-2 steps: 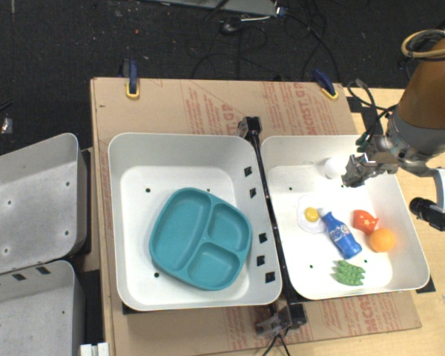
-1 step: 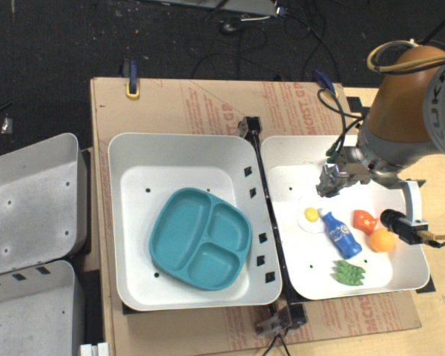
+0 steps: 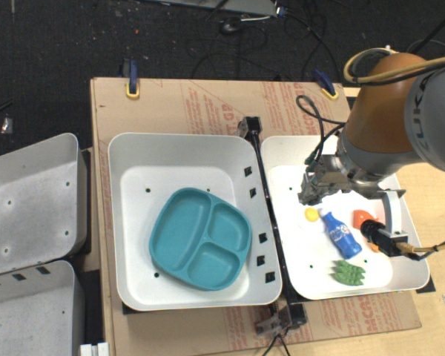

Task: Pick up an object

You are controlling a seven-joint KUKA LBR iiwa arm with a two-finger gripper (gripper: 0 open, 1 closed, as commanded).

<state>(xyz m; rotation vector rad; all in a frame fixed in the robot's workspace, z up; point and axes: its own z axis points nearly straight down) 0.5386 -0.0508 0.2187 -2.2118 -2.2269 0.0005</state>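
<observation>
Red print on the cardboard is unreadable. My gripper, jaw state untellable, hovers near the blue bottle; yellow ball between.

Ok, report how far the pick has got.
Done: the end effector is over the right bin, near its far left part. In hand: nothing seen between its fingers. Left: the whole grasp. The small yellow piece, blue bottle, orange piece and green toy all lie on the bin floor; the teal divided plate sits in the left bin.
</observation>
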